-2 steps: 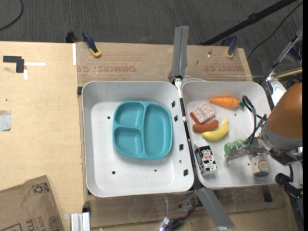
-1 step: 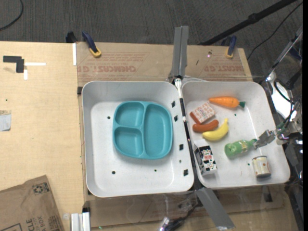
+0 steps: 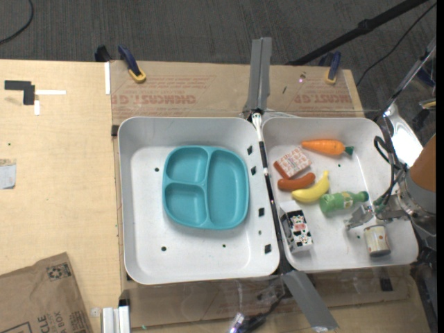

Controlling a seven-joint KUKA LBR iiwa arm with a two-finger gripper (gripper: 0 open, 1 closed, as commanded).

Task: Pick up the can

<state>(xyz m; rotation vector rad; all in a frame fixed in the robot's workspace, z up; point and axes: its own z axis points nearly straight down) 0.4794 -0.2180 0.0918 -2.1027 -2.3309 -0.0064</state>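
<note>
Hovering in the right bin [image 3: 333,252], the claw [image 3: 362,217] sits just above the can [image 3: 376,241]; its opening cannot be told.

The surface [image 3: 55,186] is light wood w/ brown cardboard [image 3: 236,89] laid at the back, held by 2 clamps [image 3: 132,64]. Two white bins are set side by side on it: left bin [image 3: 139,207], right bin [image 3: 347,248]. A cardboard box [image 3: 41,297] is seen at the front-left corner.
</note>
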